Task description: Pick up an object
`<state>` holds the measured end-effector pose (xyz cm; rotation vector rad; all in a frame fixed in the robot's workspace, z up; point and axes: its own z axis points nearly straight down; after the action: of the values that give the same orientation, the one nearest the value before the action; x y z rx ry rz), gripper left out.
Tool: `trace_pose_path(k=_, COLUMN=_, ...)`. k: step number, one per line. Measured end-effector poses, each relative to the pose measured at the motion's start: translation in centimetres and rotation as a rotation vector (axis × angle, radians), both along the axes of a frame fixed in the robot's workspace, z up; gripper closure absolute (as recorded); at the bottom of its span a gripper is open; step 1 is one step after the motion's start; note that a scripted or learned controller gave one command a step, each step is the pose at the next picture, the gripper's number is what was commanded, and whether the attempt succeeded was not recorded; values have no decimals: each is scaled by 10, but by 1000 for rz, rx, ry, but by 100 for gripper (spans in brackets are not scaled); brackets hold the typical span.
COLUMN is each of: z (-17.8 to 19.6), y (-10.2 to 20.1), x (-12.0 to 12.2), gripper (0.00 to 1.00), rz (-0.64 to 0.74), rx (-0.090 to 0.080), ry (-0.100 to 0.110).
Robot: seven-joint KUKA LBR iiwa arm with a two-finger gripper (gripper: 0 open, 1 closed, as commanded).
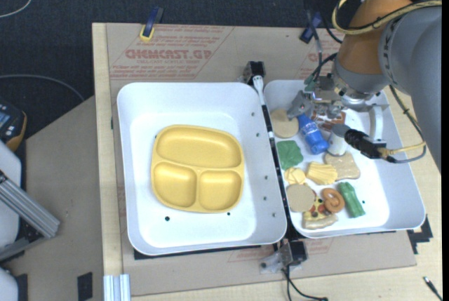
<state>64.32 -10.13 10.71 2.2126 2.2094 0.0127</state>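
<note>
A: Which thing is it going for?

B: My guess is the blue bottle [313, 135], lying tilted in the right bin [400, 203] near that bin's far left corner. The pincer [324, 109] hangs right over the bottle's upper end, maybe touching it.

A: Is it clenched on the bottle?

B: I can't tell. Cables and metal parts crowd the view there, so whether the pincer is released or clenched isn't readable, and the bottle looks to be resting in the bin, not lifted.

A: What lies around the bottle?

B: Just left of it a round tan cookie [285, 125]; below that a green piece [288, 153]. To the bottle's right stands a small white item [337, 145], partly hidden. Nearer the camera from the bottle are a pale toast slice [344, 166], yellow cheese pieces [317, 173], a doughnut [332, 201], a green cylinder [351, 199] and a pizza slice [317, 219].

A: And further out?

B: Well left of the bottle, the left bin [137, 152] holds a yellow divided tray [198, 168]. Both bins sit on the surface [112, 54].

A: So how far along?

B: I'd judge the approach done; a sure grip and the lift itself are left to do
</note>
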Motion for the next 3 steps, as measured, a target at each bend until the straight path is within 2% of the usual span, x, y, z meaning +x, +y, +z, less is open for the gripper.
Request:
trace_pose_path(k=1, z=12, y=-2, x=2, gripper=100, rz=1, rx=-7, ry=-8)
trace_pose_path(k=2, z=56, y=1, x=9, gripper=100, rz=3, rx=4, ry=12)
trace_pose_path(k=3, z=103, y=8, x=15, gripper=100, rz=3, rx=4, ry=11)
